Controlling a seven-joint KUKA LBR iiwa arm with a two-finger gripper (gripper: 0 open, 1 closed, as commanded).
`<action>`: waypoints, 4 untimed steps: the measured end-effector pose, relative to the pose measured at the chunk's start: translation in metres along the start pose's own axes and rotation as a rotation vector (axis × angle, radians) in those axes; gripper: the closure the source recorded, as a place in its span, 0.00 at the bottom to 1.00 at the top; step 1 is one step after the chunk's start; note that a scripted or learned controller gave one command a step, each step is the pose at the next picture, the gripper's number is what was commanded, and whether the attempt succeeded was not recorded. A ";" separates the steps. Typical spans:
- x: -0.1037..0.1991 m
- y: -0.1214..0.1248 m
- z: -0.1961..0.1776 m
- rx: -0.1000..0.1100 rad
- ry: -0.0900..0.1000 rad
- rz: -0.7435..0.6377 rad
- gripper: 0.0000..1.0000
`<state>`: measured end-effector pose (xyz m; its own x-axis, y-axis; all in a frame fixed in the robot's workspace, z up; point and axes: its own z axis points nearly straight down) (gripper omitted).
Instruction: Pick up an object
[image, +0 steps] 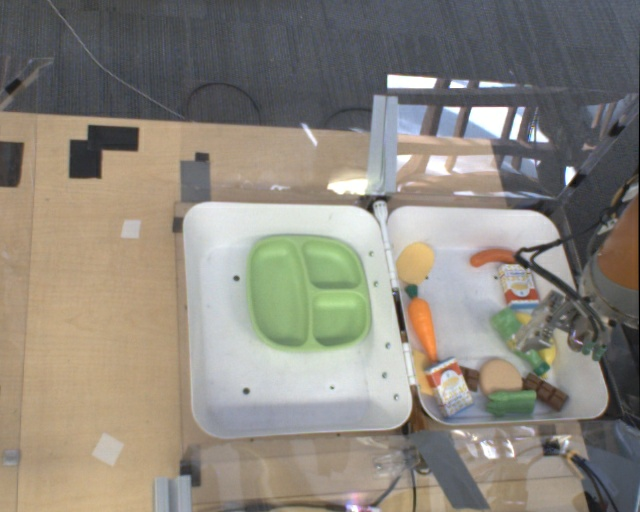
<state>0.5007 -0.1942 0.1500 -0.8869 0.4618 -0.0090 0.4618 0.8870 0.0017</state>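
Now we're hovering the jaws (560, 325) low over the right bin (455, 300), crowding the green and yellow toys (515, 327); whether they're spread or pinching, we cannot tell.

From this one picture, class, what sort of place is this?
Probably a robot lab bench: two white bins, toy food such as a carrot beside a green divided plate, and a gripper reaching in.

Grey arm reaching in from the right, orange band above wrist, hand (548, 328) lowered, tilted leftward
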 end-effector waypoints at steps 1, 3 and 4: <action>0.000 0.000 0.001 0.000 0.001 -0.001 0.00; 0.055 0.089 0.058 -0.005 -0.014 0.028 0.00; -0.005 0.120 0.060 -0.005 -0.008 0.047 0.00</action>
<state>0.5610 -0.0904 0.0900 -0.8640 0.5032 -0.0169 0.5032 0.8642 0.0074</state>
